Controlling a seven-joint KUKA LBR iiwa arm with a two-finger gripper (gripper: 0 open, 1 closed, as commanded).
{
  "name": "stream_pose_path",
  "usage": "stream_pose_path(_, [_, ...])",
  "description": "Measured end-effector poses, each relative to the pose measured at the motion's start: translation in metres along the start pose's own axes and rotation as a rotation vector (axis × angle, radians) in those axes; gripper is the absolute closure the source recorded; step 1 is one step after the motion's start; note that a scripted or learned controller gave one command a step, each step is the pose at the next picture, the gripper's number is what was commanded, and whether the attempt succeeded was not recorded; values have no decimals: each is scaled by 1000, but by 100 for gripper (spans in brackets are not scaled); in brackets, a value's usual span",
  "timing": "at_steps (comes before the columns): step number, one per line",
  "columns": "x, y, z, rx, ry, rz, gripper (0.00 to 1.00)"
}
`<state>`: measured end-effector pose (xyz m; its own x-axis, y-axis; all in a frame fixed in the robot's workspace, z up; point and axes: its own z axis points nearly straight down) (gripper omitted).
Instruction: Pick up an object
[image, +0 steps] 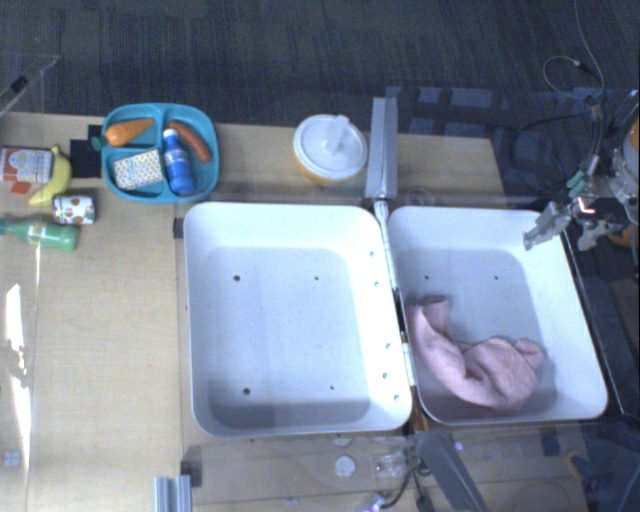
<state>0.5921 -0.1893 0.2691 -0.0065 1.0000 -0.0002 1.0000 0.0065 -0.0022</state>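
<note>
A crumpled pink cloth (478, 366) lies in the near part of the right bin (470, 250), against its front wall. My gripper (566, 232) hangs over the bin's far right corner, well apart from the cloth and behind it to the right. Its fingers (540, 229) are spread open and nothing sits between them.
The left bin (285, 240) adjoins the right one along a metal divider (380, 150). Behind it stand a white-lidded yellow bowl (330, 148) and a blue tray (160, 152) of toy food. A banana (52, 178), a can (74, 209) and a green bottle (40, 234) lie at the left.
</note>
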Motion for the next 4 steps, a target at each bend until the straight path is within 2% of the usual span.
stream_pose_path(1, [4, -35, 167, -4, 0, -141, 0])
stream_pose_path(2, [54, -66, 180, -20, -7, -28, 0])
stream_pose_path(3, [89, -48, 180, -19, -9, -130, 0])
stream_pose_path(4, [69, 18, 181, -16, -4, -11, 0])
